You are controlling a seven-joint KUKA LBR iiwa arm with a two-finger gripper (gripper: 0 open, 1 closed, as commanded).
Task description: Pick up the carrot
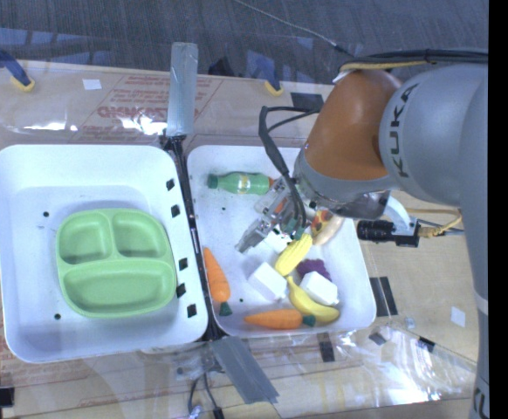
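Two orange carrots lie in the right bin [223, 212]. One carrot [216, 273] rests along the bin's left wall with its green end toward the front. The other carrot [274, 319] lies flat against the front wall, below the bananas. My gripper [263, 227] hangs over the middle of the right bin, pointing down and to the left. It is above and to the right of the left-wall carrot and apart from both carrots. Neither carrot is in it. The grey and orange arm hides the bin's right rear part.
A green bottle [241, 182] lies at the back of the right bin. Two yellow bananas [293, 253] [306, 304], two white blocks [267, 280] [320, 288] and a purple item [311, 267] crowd its front right. A green divided plate [114, 262] sits in the left bin [18, 190].
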